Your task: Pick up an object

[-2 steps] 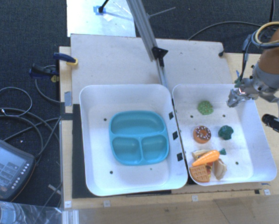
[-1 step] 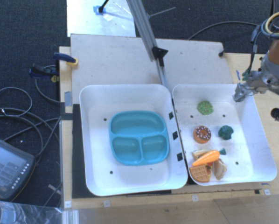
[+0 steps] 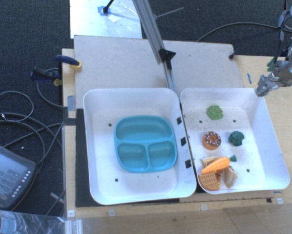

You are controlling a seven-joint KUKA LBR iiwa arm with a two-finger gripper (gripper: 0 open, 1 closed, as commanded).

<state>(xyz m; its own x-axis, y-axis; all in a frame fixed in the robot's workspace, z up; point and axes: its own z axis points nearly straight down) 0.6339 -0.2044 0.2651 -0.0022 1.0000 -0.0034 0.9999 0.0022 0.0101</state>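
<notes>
Gripper hovers over right bin's far right rim; finger state cannot be told. Donut, carrot lie inside.

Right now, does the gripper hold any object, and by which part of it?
Nothing is held. The gripper is above the far right corner of the right bin, with no object between its fingers. The toy foods, like the donut, lie in the bin.

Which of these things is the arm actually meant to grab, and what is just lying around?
Could be grabbed, right white bin:
light green round piece
sprinkled toy doughnut
dark green toy broccoli
orange toy carrot
toy waffle

Just lying about:
blue divided plastic plate, left white bin
grey handheld control pad
blue clamp
</notes>
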